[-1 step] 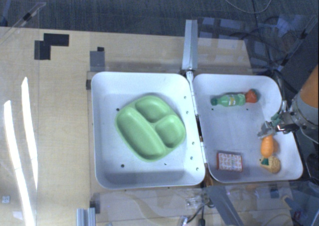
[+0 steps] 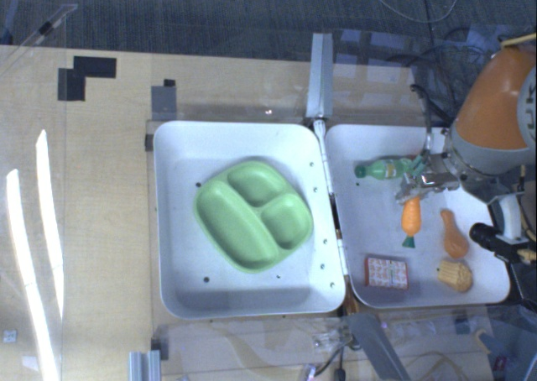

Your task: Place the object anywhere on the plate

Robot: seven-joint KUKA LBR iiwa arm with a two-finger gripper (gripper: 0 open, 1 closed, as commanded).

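The tool hangs over the carrot at the right bin's twelve o'clock; its grip state is unclear, and the arm partly covers the green bottle.

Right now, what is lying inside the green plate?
Nothing that I can see: all three compartments of the plate show bare green. The carrot and bottle lie in the right bin, by the hand.

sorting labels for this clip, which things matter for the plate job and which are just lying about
Job: green plate in the left bin; gripper over the carrot.

Lying about, right bin: green bottle, small box, corn, tan piece.
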